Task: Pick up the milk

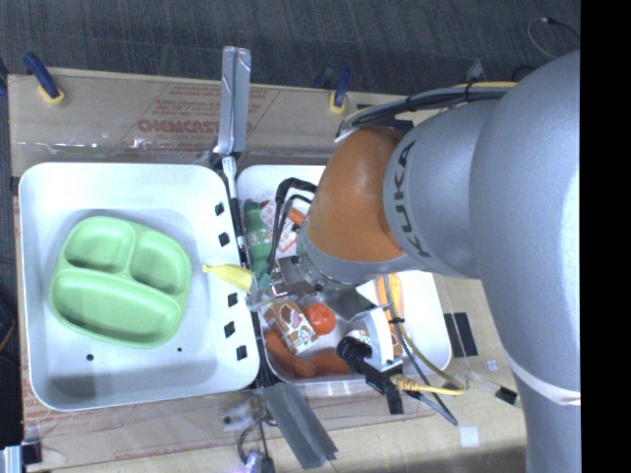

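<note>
Milk carton (293, 325), small and printed, lies tilted among the clutter of the right bin (434, 308), just below the gripper (281, 286), whose grasp cannot be told under the orange wrist; a red tomato (320, 317) touches the carton's right side and a sausage (314, 365) lies beneath it; likely light, thin-walled and easily crushed, it wants a gentle pinch across its flat faces; a green tray (120, 279) sits in the left bin (39, 264).

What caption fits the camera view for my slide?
KUKA arm reaching into the cluttered right bin; green divided tray in the left bin.
</note>
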